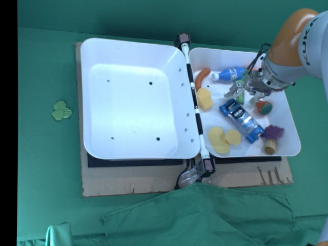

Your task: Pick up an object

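Camera view: bench inventory, two white bins, arm over the right one

Nearest the camera, a rumpled green cloth lies over the bench's front edge. Beyond it a sheet of brown cardboard rests on the green bench cover and bears both bins. A small green leaf-shaped toy lies on the cover, well apart to the left of the cardboard.

Left bin: white, shallow, a few dark dots on its floor.

Right bin: front to back, an ice-cream cone toy with a purple grape cluster touching it at the front right corner; yellow chip-like pieces near the dividing rail; a blue foil packet lying aslant at the middle; a yellow block; a red and green strawberry toy; an orange-red sausage; a blue and white bottle on its side near the back wall.

Gripper: hangs over the back half of the right bin, on the grey arm with its orange band. The bottle lies just behind it, the strawberry toy just beside it to the right, the foil packet just in front. A small green item sits under the fingers, too hidden to name. Finger spread cannot be told at this angle, nor any contact or hold.
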Robot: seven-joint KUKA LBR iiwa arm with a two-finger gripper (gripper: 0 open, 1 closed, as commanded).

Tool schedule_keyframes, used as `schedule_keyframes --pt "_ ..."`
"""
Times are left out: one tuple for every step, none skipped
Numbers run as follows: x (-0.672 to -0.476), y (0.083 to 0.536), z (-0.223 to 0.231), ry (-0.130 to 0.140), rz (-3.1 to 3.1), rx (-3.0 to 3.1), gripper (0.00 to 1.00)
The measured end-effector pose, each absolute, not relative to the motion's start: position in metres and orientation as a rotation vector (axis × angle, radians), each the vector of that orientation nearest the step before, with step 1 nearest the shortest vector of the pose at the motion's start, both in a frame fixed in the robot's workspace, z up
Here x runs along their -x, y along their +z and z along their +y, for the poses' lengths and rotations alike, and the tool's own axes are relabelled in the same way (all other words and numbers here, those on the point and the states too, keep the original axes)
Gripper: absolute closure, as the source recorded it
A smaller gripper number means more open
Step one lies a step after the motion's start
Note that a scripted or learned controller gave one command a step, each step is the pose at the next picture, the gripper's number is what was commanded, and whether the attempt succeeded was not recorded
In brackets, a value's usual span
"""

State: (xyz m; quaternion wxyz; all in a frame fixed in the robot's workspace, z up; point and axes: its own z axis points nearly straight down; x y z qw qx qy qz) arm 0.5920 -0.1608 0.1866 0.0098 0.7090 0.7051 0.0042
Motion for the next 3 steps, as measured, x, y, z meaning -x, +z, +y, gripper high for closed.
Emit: schedule_keyframes --pt "-0.606 0.186 -0.152 0.007 2.208 -2.214 0.0" --pt "-0.618 0.185 -0.168 0.013 2.211 -2.216 0.0" --pt "-0.663 0.184 -0.183 -0.009 2.226 -2.229 0.0"
